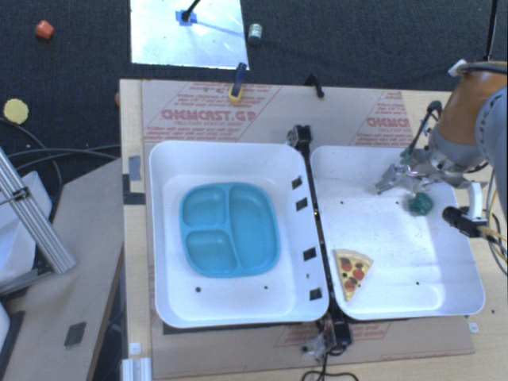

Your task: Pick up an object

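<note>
Claw point(401, 177) of mine hangs spread wide over the right bin point(444, 292), nothing between its fingers, a teal ball point(420, 204) just beside; pizza slice point(352, 272) lower left.

Colours on the bench, seen from above

A light blue divided plate point(230, 229) sits in a white bin point(171, 213); nearby, a teal ball point(420, 205) and a yellow pizza slice point(352, 271) dotted red.

Arm point(476, 117) is grey with a fat orange band, ending in a spindly silver metal gripper point(401, 177).
</note>
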